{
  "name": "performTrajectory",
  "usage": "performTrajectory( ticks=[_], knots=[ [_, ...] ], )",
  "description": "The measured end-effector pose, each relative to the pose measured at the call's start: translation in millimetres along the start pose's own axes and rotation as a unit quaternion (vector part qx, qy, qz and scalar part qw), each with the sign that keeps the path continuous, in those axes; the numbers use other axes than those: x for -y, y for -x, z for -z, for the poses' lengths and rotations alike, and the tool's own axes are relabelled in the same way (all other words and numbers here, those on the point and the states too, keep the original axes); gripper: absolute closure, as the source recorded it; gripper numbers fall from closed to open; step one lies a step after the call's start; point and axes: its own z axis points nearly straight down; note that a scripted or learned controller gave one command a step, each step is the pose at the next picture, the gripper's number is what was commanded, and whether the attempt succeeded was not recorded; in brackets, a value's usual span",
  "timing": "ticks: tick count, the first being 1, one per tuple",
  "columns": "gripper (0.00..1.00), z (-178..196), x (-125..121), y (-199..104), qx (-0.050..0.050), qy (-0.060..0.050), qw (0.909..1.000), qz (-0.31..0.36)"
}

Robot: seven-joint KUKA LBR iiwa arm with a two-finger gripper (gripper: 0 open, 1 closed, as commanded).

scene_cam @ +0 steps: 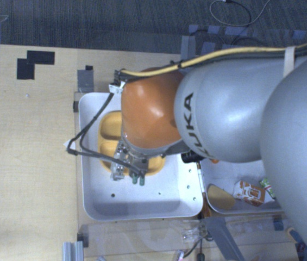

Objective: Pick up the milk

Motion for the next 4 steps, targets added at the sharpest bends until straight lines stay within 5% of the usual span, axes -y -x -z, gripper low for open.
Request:
performTrajectory(
  ticks=[2,3,4],
  knots=[
    [1.0,5.7,-0.6,0.3,0.001,0.0,0.994,0.109],
    [1.0,-19.6,-5.2,33.6,0.001,0.001,0.9861,0.166],
    [1.0,0.1,-1.6,12.4,0.001,0.001,0.9765,0.216]
  ],
)
